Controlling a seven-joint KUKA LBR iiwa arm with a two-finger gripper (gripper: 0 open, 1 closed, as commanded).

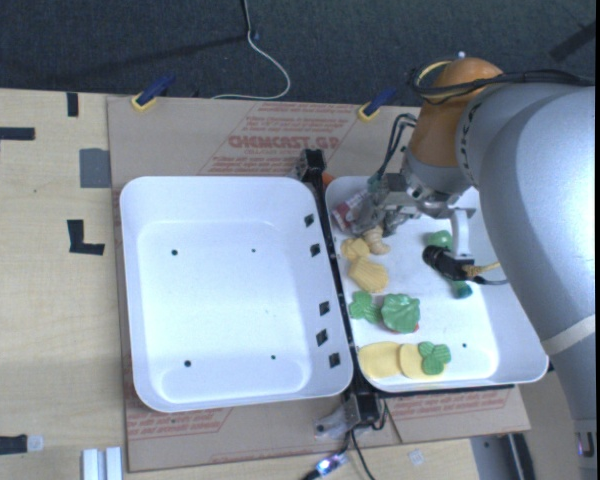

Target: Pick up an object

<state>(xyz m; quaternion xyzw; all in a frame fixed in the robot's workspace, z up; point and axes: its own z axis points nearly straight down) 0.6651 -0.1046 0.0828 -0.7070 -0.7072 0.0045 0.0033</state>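
Note:
The right bin (480, 353) holds several small toy foods. Two yellow pieces (366, 266) lie near its left wall, with a green leafy piece (388, 311) below them. At the bin's front lie a flat yellow slab (381, 360), an orange-yellow disc (413, 360) and a small green piece (436, 356). Another green piece (440, 239) lies further back, toward the right. My gripper (373, 220) is down in the back left part of this bin, just above the yellow pieces. A reddish thing (352, 208) lies beside it.
The left bin (220, 288) stands beside the right one, with a black divider strip (325, 268) between them. Both rest on a cardboard sheet (270, 143) on the wooden bench. The grey arm (540, 198) covers the right bin's right side.

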